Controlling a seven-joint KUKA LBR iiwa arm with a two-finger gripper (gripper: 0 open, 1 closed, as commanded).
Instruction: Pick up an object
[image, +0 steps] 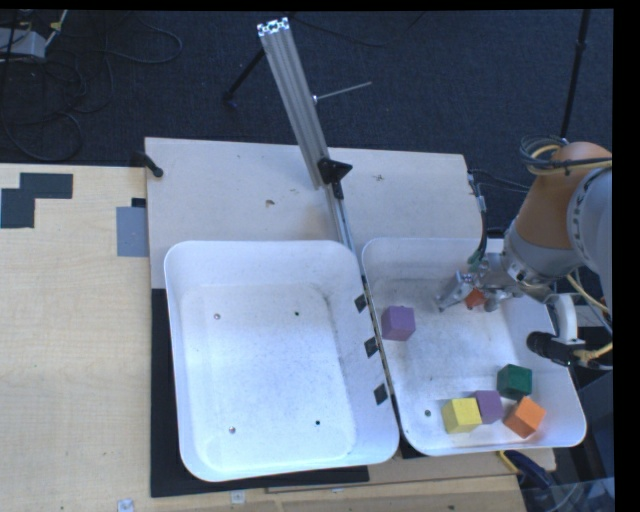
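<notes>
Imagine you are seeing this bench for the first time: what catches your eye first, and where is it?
The coloured blocks in the right bin stand out: a purple block alone near its left wall, and a yellow block, small purple block, orange block and green block clustered at its near right corner. The gripper reaches in low over the bin's far right part, apart from all of them.

Dark carpet floor across top, cables upper left. Light wood bench at left, pale board centre, slanted aluminium rail above it.
</notes>
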